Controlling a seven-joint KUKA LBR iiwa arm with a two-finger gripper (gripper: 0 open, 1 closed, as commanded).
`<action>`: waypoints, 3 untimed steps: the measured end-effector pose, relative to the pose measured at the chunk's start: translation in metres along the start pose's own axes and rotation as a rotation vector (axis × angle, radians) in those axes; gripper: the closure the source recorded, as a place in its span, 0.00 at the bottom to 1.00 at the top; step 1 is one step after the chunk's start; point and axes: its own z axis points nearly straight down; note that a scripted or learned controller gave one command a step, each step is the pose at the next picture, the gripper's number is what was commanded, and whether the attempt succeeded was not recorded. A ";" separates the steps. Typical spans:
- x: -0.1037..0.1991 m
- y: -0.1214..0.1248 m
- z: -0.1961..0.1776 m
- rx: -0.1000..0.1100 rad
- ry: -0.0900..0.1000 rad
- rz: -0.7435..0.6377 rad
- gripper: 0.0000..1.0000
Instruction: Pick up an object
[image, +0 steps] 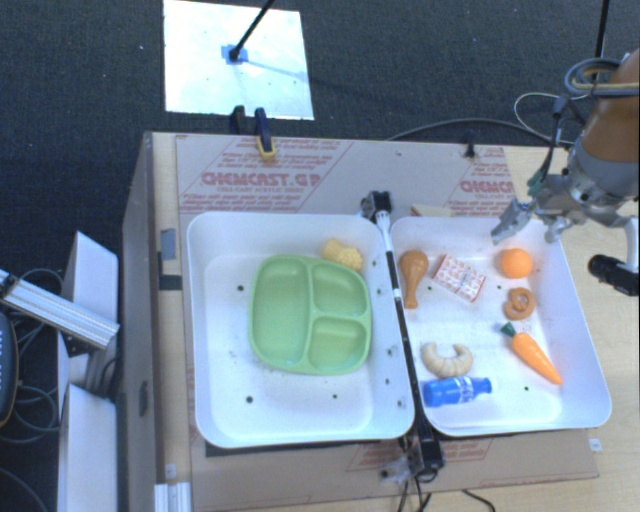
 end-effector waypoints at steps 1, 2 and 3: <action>-0.022 0.004 0.105 0.003 0.000 0.002 0.00; 0.011 0.029 0.121 -0.009 -0.002 -0.002 0.00; 0.012 0.030 0.111 -0.012 -0.003 -0.005 1.00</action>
